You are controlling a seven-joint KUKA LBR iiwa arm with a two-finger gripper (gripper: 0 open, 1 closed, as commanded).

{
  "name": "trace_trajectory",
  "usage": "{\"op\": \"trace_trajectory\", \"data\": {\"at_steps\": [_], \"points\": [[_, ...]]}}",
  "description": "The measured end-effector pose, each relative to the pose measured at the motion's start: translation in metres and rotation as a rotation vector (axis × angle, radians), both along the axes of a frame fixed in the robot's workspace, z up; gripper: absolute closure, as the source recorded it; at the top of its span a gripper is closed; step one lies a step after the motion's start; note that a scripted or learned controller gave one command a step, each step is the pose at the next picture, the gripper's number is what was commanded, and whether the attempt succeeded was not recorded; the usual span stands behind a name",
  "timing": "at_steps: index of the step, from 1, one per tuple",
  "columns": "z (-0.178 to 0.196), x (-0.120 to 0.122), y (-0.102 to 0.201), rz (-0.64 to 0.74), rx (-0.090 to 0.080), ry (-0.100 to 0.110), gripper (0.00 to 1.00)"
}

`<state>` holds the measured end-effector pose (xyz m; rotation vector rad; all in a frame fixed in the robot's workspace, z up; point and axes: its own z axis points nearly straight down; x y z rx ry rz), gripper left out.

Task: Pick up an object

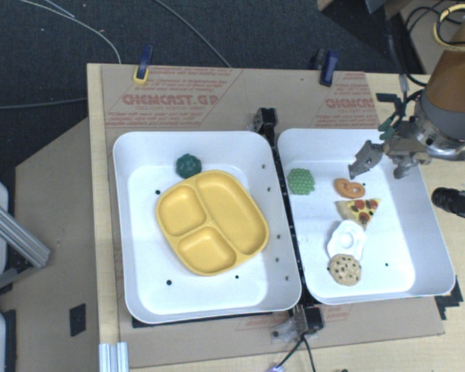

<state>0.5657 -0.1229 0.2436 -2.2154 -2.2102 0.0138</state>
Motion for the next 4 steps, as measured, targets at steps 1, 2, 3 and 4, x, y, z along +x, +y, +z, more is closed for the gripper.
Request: {"op": "trace_trajectory", "data": {"at_steps": [1,2,3,4], "points": [[0.007,0.002,0.0,0.003,-0.002,-0.013,0.0],[-0.036,-0.002,0.0,0.002,-0.001,-0.008,0.0],[-0.091,-0.011,0.004,0.002,-0.001,-0.012,0.0],[-0.134,-0.013,0.007,0.002,0.0,-0.008,0.0]]}}
